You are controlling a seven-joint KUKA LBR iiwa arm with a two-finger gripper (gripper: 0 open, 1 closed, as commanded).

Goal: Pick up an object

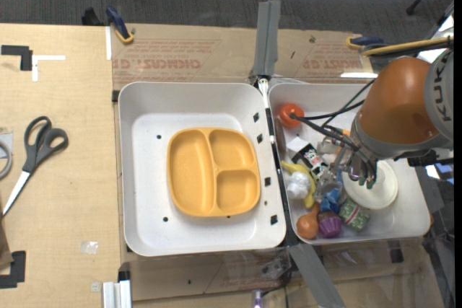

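Observation:
The right bin holds a heap of small objects. Among them are a red-orange ball, a yellow banana, a black-and-white card, an orange fruit, a purple piece, a green packet, a blue item and a white round dish. My gripper hangs low over the middle of this bin, at the dish's left edge and just above the blue item. The arm's orange band covers the bin's far right part.
A yellow divided plate lies in the left bin. Scissors rest on the wooden bench at the left. A grey bar stands behind the wall between the bins. Cables trail from the wrist across the right bin.

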